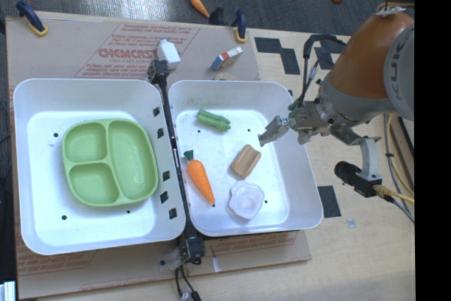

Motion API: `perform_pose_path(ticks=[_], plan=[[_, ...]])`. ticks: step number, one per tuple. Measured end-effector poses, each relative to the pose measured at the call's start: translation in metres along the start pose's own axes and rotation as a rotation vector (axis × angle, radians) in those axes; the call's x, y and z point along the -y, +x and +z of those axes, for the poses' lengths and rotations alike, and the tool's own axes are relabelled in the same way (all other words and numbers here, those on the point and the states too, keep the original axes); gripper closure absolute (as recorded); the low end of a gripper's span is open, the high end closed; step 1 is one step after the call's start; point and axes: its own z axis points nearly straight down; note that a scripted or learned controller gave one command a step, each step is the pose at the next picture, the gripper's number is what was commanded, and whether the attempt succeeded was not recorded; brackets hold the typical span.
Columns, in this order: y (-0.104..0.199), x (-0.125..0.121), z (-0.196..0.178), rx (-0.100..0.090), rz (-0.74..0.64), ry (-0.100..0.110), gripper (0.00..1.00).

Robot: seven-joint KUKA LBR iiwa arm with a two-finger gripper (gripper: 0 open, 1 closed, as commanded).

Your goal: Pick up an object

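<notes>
1. Camera view: the gripper (272, 130) hangs over the right bin's (299, 180) right side, holding nothing; whether its fingers are parted I cannot tell.
2. Likely targets lie loose in that bin: carrot (200, 180), green pepper (213, 120), tan block (245, 161), each clear for a grasp.

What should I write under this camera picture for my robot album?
Robot gripper hovers over the right bin, above a carrot, green bean, tan block and clear cup.

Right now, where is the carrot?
In the camera view the carrot lies in the right bin, near its left wall, pointing toward the front. The tan block is to its right, and the clear cup sits just beyond its tip.
</notes>
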Motion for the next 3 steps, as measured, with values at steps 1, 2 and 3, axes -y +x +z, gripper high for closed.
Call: perform_pose_path(ticks=[1, 2, 3], plan=[[0.0, 0.0, 0.0, 0.0, 0.0, 0.0, 0.0], [-0.034, 0.025, 0.11, 0.0, 0.0, 0.003, 0.0], [-0.03, -0.042, 0.146, 0.002, -0.002, -0.005, 0.0]])
